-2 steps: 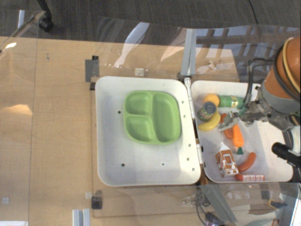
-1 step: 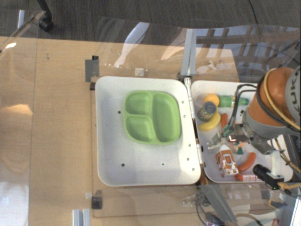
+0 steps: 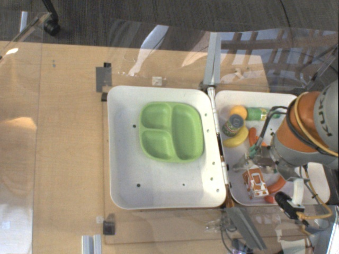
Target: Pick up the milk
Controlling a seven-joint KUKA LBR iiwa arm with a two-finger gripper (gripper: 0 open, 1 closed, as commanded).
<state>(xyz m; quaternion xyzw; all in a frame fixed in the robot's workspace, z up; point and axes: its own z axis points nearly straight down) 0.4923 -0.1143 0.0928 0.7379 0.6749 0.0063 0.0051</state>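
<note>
Two white bins sit side by side on the wooden surface (image 3: 58, 142), and my arm (image 3: 310, 126) comes in from the right over the right bin (image 3: 238, 194). The left bin (image 3: 127, 184) carries a green divided plate (image 3: 172, 131), lying flat near its middle, with one long compartment on the right and two smaller ones on the left.

The milk (image 3: 255, 183) (a small white carton with orange-red print) lies in the near part of the right bin, close to the bin's front wall. My jaws (image 3: 258, 159) hang just above and beside it, at the end of the grey wrist below the orange band. Whether they are released or clenched I cannot tell, since the wrist and cables cover them. I see nothing held between them; the carton rests on the bin floor.

Further back in the same bin lies a yellow banana (image 3: 237, 138), with a dark-topped can (image 3: 233, 124) against it and a yellow round fruit (image 3: 239, 111) just behind. A green bottle (image 3: 258, 114) lies beside that fruit, near the back wall. An orange-red piece (image 3: 276, 184) lies just to the right of the milk, partly under my wrist.
</note>
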